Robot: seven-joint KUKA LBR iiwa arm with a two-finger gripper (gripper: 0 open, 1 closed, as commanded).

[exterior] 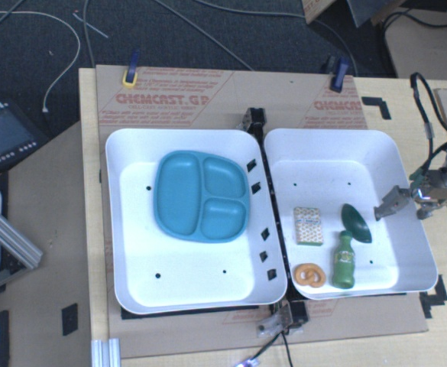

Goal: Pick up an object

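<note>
Since nothing sits between the fingers yet, we judge the step in hand to be the approach, and the choice of target matters most. Our gripper [406, 202] hangs at the right bin's [326, 145] right rim, fingers spread apart and holding nothing, with one fingertip reaching in over the wall. Every candidate lies in the lower half of that bin: a dark green leaf-shaped piece [356, 222] nearest the gripper, a green bottle [344, 262] lying just below it and close to touching, a speckled square block [308, 225] further left, and a small pretzel [309, 274] near the front wall. The left bin [131, 205] bears a blue divided plate [202, 196], which we would leave alone, being flat and wide. We would go for the block, as it stands apart from its neighbours and offers two straight sides. Centre above it first, turn the fingers to straddle the shorter span, then descend straight. Taking the leaf piece risks nudging the bottle, and the pretzel sits too near the wall for a clean descent. Lift only once the fingers have closed squarely.
</note>
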